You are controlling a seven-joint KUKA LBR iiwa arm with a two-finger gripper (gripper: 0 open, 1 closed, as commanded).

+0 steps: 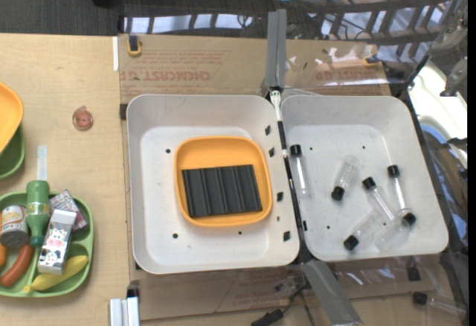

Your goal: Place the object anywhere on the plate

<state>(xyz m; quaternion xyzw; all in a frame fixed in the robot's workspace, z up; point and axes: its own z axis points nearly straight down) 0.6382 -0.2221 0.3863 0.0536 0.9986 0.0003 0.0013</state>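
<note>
On a cardboard-lined bench, two white bins are set side by side. An orange plate (222, 146) with a dark ridged insert (223, 190) is seated in the left bin (149, 243). Several clear, black-capped tubes (383, 202) are scattered in the right bin (327, 120), apart from the plate.

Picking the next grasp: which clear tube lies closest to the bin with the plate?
The tube along the right bin's left wall, cap up-frame; the others lie further right.

You're looking from one fixed camera above the bench (67, 79), angled down at a slant, far enough back to take in both white bins: left bin (149, 190), right bin (416, 168).
</note>
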